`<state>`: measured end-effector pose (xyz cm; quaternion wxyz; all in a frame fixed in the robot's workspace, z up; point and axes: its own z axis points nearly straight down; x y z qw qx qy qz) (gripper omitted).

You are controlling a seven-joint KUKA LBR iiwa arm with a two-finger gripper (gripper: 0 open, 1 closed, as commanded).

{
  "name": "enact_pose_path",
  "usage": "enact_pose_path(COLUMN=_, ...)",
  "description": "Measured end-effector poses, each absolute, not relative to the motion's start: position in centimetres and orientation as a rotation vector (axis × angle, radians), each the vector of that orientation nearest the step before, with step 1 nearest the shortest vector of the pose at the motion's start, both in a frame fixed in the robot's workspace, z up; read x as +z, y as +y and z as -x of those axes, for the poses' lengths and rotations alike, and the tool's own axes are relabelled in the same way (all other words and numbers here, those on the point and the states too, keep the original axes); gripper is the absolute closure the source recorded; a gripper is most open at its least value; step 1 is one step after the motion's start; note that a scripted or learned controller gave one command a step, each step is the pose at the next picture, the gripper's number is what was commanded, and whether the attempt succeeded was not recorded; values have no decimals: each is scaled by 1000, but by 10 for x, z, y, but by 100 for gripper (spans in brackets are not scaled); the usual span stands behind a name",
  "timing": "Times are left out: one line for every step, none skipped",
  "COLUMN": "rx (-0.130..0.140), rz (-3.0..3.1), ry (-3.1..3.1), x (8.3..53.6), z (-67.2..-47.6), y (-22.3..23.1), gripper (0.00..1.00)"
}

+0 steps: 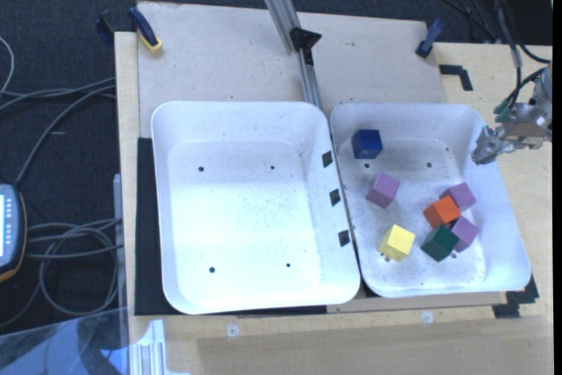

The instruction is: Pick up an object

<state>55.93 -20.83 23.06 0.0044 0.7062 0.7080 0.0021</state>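
Grey end effector (486, 147) | above right bin's (500, 272) right rim | finger state unclear | nothing visibly held

Grey metal claw (486, 148), green and dark cables

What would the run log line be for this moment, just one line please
arm: gripper over right bin's far right rim | carrying: nothing seen | right bin: blue, yellow, orange, green, purple blocks | pick: not yet done
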Motion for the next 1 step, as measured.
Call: enact_pose_path(rx=4, rz=-2215, ry=2220, x=275, z=-560, y=-208, gripper=100)
